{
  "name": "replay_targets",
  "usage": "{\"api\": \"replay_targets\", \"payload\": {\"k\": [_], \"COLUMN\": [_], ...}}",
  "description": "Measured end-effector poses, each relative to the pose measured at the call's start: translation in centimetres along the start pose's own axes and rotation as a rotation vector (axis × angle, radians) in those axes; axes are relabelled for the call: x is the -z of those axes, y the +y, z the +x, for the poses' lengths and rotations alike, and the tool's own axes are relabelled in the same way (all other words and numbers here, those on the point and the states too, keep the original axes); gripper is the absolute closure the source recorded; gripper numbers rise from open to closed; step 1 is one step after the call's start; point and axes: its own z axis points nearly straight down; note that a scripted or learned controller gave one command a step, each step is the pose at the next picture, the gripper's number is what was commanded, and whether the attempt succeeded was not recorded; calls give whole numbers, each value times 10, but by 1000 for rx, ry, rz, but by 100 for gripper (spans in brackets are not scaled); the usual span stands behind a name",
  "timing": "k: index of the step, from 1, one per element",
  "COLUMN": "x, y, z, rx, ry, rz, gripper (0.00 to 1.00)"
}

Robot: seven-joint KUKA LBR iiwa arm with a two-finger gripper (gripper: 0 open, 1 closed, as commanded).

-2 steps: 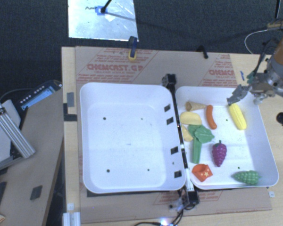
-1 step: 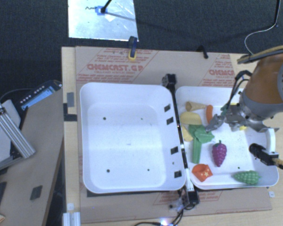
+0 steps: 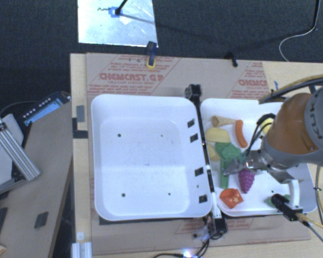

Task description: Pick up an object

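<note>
Crowding fingers [image 3: 238,167]: grapes [image 3: 246,180], green toy [image 3: 230,152], tomato [image 3: 231,198]

arm [image 3: 307,128] cut off at right edge, right bin [image 3: 258,105] partly hidden beneath it

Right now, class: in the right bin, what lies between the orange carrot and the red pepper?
In the camera view, the purple grapes lie between the carrot and the red pepper, with the pincer over them.
</note>
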Motion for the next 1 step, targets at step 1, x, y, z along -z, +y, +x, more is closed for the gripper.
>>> {"api": "replay_targets", "payload": {"k": [1], "x": [4], "y": [73], "z": [14], "rx": [8], "ry": [-9], "rz": [-9], "gripper": [0]}}
